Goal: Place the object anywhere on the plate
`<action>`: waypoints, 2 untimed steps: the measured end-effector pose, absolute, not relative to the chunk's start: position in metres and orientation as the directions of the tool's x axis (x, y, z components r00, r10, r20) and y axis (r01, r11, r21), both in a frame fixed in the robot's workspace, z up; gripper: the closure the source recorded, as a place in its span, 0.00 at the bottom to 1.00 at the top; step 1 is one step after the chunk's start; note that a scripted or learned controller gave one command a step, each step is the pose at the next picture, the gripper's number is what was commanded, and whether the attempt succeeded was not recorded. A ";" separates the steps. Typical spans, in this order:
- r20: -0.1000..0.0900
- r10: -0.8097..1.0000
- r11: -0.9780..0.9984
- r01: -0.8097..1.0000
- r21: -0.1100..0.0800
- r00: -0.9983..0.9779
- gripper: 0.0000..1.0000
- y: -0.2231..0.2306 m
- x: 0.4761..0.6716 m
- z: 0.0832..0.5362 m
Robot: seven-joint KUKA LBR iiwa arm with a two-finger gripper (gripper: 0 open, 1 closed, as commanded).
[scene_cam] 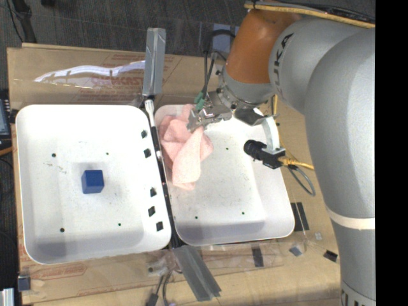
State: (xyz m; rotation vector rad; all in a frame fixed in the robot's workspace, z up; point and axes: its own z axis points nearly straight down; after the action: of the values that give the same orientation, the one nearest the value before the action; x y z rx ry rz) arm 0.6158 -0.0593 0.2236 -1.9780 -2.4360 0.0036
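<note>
My arm [306, 75] reaches in from the right — grey, with one orange band above the wrist. Below it sit two white bins side by side. The left bin [38, 139] holds one blue cube [93, 181], near its middle. The right bin [255, 196] holds one pink cloth [185, 152], crumpled along its left wall and draped toward the bin floor. My gripper [203, 116] is at the cloth's upper edge, its fingers closed on a fold of the fabric — the rest hangs below them.
</note>
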 end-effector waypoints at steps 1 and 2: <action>0.000 0.977 0.211 0.977 -0.003 -0.211 1.00 -0.058 0.616 0.231; 0.003 0.814 0.580 0.814 -0.005 -0.580 1.00 -0.016 0.610 0.224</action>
State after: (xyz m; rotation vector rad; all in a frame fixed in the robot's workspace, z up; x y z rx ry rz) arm 0.6100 -0.0162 0.2242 -1.4369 -2.7883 0.0055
